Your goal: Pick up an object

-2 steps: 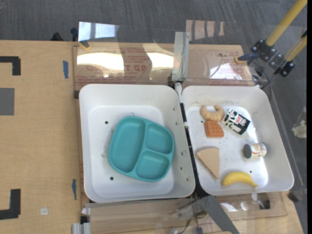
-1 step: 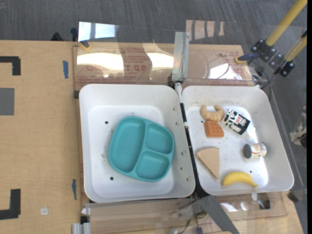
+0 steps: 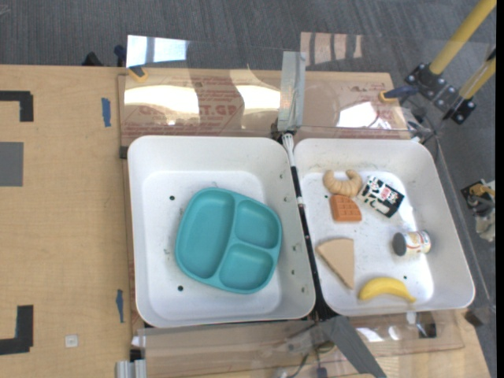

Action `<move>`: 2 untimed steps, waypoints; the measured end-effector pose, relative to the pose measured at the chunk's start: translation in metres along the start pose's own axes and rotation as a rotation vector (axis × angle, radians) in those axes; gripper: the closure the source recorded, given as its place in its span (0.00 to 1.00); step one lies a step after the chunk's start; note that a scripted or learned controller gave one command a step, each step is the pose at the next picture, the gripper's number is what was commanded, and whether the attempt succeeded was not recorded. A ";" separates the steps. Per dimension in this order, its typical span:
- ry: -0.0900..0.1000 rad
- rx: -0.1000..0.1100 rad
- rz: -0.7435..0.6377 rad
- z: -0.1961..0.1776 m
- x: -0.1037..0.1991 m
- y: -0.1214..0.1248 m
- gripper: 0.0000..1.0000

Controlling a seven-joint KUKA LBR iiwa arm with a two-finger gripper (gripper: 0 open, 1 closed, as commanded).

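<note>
The right bin (image 3: 441, 187) holds several small items. A tan croissant (image 3: 342, 182) lies at its back left, with an orange waffle square (image 3: 345, 209) just in front of it. To their right sits a black, white and red carton (image 3: 382, 196). A small can (image 3: 412, 243) lies on its side near the right wall. A beige wedge of bread (image 3: 339, 261) rests at the front left, and a yellow banana (image 3: 385, 290) lies along the front wall.
The left bin (image 3: 150, 172) contains a teal divided plate (image 3: 228, 239). A metal post (image 3: 290, 93) stands behind the seam between the bins. Yellow tubing on a black clamp (image 3: 453, 53) stands at the top right. Brown board (image 3: 59, 211) spreads to the left.
</note>
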State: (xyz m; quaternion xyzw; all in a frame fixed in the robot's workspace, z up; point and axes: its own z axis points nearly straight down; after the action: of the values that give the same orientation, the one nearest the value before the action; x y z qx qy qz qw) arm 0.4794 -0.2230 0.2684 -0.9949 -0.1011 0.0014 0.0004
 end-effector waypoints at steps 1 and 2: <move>-0.003 0.003 0.001 0.025 0.000 -0.001 1.00; -0.003 0.004 0.001 0.051 0.000 -0.001 1.00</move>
State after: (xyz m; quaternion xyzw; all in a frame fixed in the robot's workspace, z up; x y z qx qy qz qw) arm 0.4788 -0.2225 0.2170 -0.9949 -0.1007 0.0031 0.0021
